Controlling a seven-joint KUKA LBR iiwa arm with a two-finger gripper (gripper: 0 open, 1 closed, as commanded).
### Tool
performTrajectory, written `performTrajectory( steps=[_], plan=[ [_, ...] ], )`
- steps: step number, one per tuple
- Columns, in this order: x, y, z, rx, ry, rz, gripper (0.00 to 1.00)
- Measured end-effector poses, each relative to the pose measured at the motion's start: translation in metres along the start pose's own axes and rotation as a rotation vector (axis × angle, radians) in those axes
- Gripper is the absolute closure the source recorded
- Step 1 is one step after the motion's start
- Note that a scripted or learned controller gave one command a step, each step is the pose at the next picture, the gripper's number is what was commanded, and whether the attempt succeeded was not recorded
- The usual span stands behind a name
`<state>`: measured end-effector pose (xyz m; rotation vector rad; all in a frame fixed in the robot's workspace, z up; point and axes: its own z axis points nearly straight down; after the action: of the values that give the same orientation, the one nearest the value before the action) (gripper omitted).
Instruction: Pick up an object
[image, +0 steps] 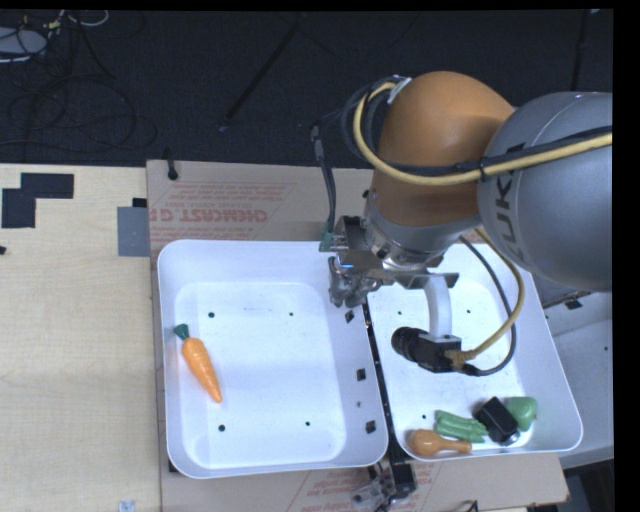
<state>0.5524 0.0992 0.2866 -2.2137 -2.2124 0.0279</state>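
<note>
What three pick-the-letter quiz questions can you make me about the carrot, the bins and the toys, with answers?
1. Where is the carrot?
A. left bin
B. right bin
C. on the cardboard

2. How many white bins are there?
A. one
B. two
C. three

3. How does the carrot lie?
A. standing upright
B. flat on the bin floor
C. leaning on other toys

Answers:
1 A, it lies near the left wall of the left bin.
2 B, the left bin and right bin sit side by side.
3 B, it lies flat and alone; the green toy and other pieces are in the right bin's front corner.
</note>
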Motion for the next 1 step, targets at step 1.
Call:
performTrajectory(
  steps=[1],
  plan=[
    [-0.057,-0.0553,-0.0715,-0.021,0.003,0.005,1.0]
  ],
)
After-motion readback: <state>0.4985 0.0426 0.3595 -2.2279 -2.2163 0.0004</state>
